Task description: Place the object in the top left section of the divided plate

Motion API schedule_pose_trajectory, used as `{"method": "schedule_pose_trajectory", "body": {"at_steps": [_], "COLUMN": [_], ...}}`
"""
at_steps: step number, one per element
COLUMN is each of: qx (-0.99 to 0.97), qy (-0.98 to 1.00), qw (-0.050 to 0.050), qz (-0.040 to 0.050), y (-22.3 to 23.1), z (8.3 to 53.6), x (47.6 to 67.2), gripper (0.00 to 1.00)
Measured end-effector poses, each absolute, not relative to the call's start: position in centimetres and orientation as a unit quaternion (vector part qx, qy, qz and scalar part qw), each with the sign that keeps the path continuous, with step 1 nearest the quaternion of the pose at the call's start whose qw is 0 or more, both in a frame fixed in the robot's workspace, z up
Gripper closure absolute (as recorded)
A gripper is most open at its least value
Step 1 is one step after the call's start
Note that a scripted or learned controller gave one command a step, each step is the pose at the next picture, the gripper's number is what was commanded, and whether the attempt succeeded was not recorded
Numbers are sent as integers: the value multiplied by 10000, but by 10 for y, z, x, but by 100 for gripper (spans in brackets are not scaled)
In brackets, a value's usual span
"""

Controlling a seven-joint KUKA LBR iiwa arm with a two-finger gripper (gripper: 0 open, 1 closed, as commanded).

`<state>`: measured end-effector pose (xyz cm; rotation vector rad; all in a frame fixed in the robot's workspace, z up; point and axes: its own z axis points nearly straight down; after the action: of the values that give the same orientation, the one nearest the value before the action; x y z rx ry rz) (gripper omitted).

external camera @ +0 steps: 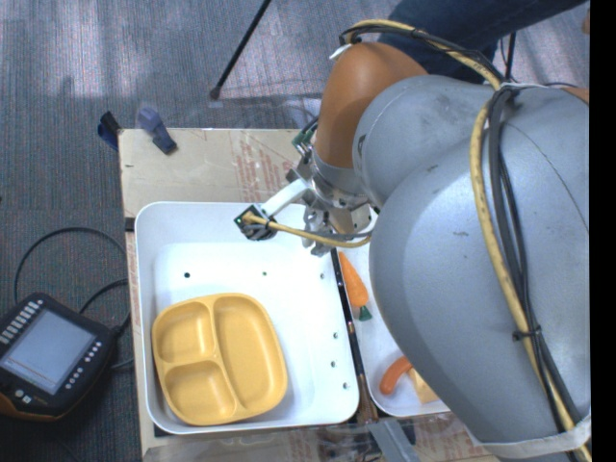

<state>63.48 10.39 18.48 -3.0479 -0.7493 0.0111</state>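
Lying in the right bin (pixel 435 407), hard against the wall shared with the left bin, is a carrot (pixel 353 284), the likeliest thing to be carried; a second orange piece (pixel 393 374) sits lower in the same bin beside a pale yellow bit (pixel 422 386). Which of these is meant cannot be settled from this view. The yellow divided plate (pixel 219 356) rests in the lower part of the left bin (pixel 159 234), well apart from the carrot, its sections bare. The gripper (pixel 322 227) hangs near the top of the shared wall, just above the carrot, and whether it is parted or closed cannot be told, nor that it has anything in hand. The bulky arm (pixel 462 248) hides most of the right bin. Trouble could come from the carrot's snug place against the wall: a descent might strike the rim, or nudge the carrot aside rather than catch it.
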Motion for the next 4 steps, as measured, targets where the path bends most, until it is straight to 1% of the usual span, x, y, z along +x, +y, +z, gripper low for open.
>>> {"method": "schedule_pose_trajectory", "body": {"at_steps": [1, 2, 3, 4], "qx": [-9463, -9393, -9393, -9837], "qy": [-3231, -3431, -3430, -1800], "qw": [16, 17, 15, 15], "qz": [67, 59, 53, 26], "y": [113, 147, 147, 111], "z": [116, 84, 85, 135], "x": [623, 588, 589, 609], "gripper": [100, 100, 0, 0]}}
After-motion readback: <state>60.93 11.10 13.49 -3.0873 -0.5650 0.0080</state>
